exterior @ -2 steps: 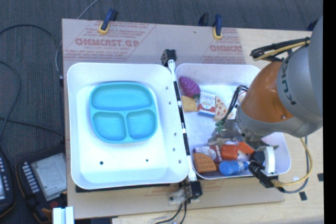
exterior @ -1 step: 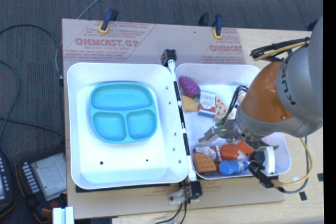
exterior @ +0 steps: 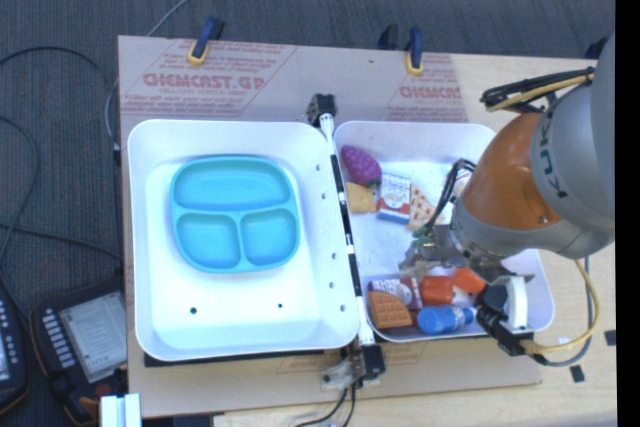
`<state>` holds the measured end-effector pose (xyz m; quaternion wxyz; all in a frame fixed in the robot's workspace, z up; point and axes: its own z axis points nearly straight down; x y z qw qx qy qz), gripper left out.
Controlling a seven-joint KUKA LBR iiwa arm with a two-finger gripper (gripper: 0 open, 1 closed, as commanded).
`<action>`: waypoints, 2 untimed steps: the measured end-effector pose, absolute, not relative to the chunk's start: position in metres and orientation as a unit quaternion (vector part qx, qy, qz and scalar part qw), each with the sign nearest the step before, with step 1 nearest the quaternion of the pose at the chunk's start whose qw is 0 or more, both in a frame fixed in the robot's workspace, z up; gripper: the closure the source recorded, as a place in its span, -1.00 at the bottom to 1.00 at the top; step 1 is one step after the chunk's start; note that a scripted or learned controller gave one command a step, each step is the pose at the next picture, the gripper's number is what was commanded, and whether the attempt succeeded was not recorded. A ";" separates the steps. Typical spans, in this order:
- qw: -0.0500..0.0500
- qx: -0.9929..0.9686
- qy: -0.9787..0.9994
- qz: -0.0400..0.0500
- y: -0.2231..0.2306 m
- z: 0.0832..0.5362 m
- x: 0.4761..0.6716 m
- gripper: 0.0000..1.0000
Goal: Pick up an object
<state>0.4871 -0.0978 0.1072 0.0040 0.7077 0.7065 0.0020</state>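
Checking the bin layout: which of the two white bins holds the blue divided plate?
The left bin holds the blue divided plate; the right bin holds small mixed items under the arm instead.

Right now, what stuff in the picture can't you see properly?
- End effector: the arm's orange band and wrist cover it in the camera view, so its state can't be told.
- Right bin: the arm hides its right side and part of its floor.
- Toys under the wrist: the orange piece and blue piece are partly covered, too small to name.
- Purple toy and small box: too small to identify.
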 end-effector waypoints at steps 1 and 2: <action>0.004 0.708 0.706 0.002 -0.098 0.107 0.487 -1.00; 0.003 0.708 0.707 0.002 -0.097 0.116 0.487 1.00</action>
